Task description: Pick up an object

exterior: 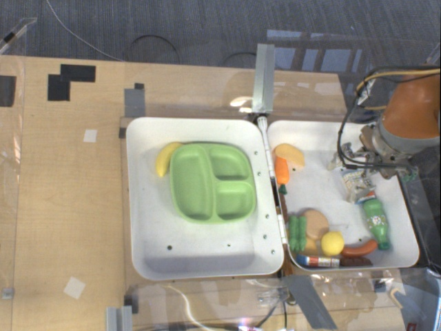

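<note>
The pincer [361, 183] hung just above a small green plastic bottle [376, 221]. I could not tell its state. The bottle looked light, hard and slippery; grabbing its middle seemed best.

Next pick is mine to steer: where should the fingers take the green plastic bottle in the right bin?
Grip the green plastic bottle across its body, coming from above: it lies flat, roughly lengthwise along the right bin's wall, its base near the red sausage-shaped toy.
</note>
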Available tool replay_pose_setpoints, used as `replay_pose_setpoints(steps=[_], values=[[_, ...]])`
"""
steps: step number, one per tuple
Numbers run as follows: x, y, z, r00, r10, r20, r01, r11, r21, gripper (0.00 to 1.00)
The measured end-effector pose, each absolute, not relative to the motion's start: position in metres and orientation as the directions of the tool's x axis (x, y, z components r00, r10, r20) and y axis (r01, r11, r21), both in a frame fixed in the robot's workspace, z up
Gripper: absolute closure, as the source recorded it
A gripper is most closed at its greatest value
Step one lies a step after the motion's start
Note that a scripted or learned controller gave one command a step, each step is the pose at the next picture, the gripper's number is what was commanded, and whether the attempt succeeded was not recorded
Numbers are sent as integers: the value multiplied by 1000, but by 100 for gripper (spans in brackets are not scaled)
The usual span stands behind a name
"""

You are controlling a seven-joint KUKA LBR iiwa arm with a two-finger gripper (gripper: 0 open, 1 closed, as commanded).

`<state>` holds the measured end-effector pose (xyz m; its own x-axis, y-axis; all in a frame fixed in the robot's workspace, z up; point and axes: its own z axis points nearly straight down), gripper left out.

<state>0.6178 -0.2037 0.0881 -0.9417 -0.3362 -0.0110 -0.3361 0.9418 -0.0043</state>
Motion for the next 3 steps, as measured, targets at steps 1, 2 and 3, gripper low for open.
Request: replay_pose_setpoints(steps=[1,2,3], values=[[558,-199,90,-971,-240,-12,-240,971,-5,0],[513,-187,91,-971,-238,-16,-238,971,-8,0],[521,-107,92,-914,-404,-19,-404,915,-11,0]])
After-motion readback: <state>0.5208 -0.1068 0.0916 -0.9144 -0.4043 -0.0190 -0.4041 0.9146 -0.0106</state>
